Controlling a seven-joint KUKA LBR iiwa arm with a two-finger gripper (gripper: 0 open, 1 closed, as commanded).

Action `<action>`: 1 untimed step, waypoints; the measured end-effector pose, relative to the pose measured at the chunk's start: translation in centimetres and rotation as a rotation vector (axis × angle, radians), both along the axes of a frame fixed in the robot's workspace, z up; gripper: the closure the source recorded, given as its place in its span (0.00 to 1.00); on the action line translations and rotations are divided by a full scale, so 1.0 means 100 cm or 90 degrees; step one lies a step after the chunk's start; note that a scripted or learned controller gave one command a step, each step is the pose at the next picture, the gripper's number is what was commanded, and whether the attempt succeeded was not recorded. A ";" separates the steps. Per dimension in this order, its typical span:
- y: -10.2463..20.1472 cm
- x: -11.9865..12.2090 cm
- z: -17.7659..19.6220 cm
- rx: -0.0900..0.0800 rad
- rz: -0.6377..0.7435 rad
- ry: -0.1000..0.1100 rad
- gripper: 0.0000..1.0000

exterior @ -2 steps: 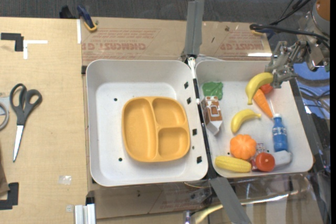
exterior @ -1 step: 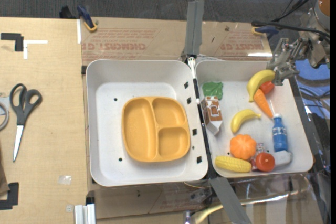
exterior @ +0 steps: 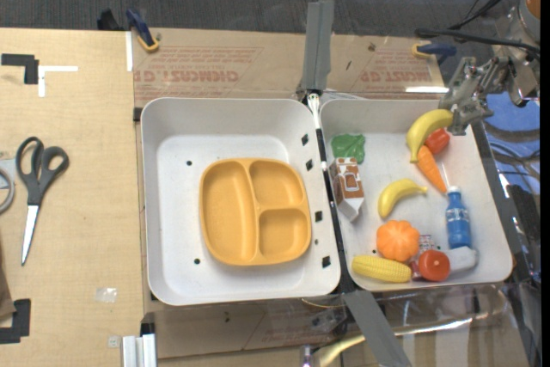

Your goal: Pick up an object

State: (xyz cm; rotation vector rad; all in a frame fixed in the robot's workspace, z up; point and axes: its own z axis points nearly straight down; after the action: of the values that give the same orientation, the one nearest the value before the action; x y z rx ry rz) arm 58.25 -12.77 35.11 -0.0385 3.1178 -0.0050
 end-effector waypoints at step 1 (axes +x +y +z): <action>0.000 0.002 0.009 0.000 0.000 -0.003 1.00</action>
State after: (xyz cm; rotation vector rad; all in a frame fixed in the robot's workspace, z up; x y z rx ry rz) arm 58.41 -12.80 36.04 -0.0377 3.1133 -0.0060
